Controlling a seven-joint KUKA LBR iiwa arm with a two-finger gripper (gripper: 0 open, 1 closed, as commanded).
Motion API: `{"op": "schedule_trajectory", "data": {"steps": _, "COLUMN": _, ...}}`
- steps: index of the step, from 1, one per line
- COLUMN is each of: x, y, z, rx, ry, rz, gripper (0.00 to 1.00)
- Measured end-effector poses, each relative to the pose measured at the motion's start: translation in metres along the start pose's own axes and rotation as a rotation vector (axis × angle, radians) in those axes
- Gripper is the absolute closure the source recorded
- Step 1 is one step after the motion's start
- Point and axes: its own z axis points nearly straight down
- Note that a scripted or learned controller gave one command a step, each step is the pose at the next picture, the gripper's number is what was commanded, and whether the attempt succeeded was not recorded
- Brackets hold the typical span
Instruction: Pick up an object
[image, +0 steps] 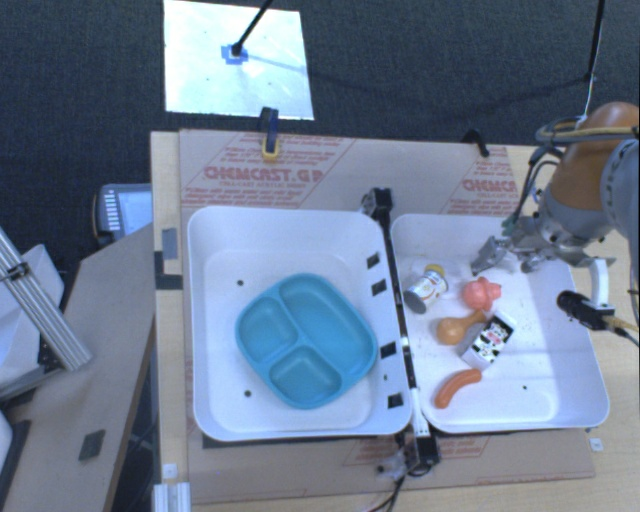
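My gripper (508, 260) hangs over the back part of the right bin (580, 400), open, with nothing between its fingers. Below and left of it lie the loose objects. A pink toy (482, 293) lies closest, a short way in front of the fingertips. A small can (427, 286) rests on its side near the bin's left wall. An orange pear-shaped toy (458, 327), a black-and-white box (488, 342) and an orange sausage (458, 387) lie further toward the front.
The left bin (215, 250) holds a blue divided plate (305, 340). A black-clipped divider (392, 300) runs between the two bins. A black cable piece (585, 308) sticks out over the right bin's right side.
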Motion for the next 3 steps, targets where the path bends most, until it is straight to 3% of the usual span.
{"op": "schedule_trajectory", "data": {"steps": 1, "x": 0.0, "y": 0.002, "z": -0.014, "rx": -0.007, "ry": -0.002, "rz": -0.002, "gripper": 1.0}}
{"op": "schedule_trajectory", "data": {"steps": 3, "x": 0.0, "y": 0.003, "z": -0.144, "rx": -0.01, "ry": -0.003, "rz": -0.004, "gripper": 1.0}}
